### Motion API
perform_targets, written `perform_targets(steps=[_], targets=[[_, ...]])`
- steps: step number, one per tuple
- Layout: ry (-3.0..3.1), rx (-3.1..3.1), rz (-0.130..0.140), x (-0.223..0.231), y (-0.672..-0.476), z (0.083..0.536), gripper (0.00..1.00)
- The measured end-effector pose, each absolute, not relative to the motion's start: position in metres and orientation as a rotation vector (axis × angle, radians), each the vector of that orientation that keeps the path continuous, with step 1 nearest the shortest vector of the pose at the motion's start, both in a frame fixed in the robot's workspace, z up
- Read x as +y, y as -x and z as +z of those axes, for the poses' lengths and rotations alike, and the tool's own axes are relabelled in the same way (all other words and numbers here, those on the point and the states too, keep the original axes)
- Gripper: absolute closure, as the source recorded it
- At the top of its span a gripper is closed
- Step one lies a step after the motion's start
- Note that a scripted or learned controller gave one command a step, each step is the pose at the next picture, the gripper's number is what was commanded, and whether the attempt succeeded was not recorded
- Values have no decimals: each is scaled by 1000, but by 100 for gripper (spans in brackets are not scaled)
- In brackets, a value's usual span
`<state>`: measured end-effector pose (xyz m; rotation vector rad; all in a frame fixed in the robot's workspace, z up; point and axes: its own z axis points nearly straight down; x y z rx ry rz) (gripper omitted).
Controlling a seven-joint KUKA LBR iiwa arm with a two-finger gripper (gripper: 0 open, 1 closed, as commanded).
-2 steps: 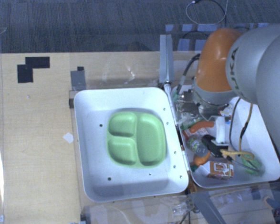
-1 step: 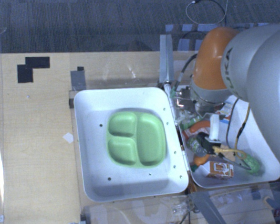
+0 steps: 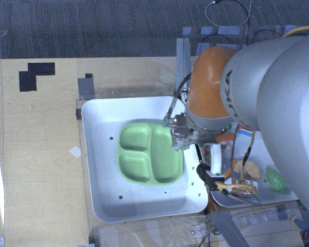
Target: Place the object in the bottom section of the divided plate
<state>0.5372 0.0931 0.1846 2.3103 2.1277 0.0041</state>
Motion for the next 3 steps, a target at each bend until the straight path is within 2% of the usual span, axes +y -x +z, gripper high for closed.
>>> perform_targets(steps=[1,2,3], targets=[[-2488,1916,5,60,-562,221,100],[-2581,1793,1,156,-546,179,100],[-2535,1857,2,224,-513,160,100]])
